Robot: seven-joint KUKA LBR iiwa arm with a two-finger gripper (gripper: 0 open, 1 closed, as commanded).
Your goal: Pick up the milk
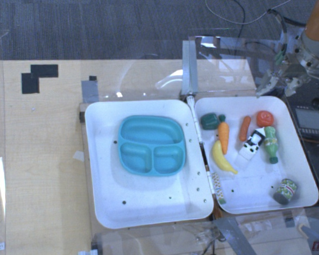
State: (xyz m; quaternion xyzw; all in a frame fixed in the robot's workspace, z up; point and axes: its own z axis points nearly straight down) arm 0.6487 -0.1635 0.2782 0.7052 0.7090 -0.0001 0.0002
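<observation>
Although the milk (pixel 252 145) is what you are after, it lies on its side in the right bin (pixel 309 198), a small cow-patterned carton wedged among neighbours: a green bottle (pixel 271 144) just beside it on one flank, a red sausage (pixel 245 129) near its upper end, and the banana (pixel 222 157) and carrot (pixel 223 131) a little further toward the divider. That crowding matters, since I judge a descent would have to slip between the bottle and the sausage. The tool (pixel 286 79) hangs above the bin's far right corner (well apart from the carton), and you cannot tell from here how wide it stands or whether it has anything. A tomato (pixel 265 118) and a can (pixel 285 191) sit in the same bin; the blue tray (pixel 151 145) occupies the left bin (pixel 105 208).
</observation>
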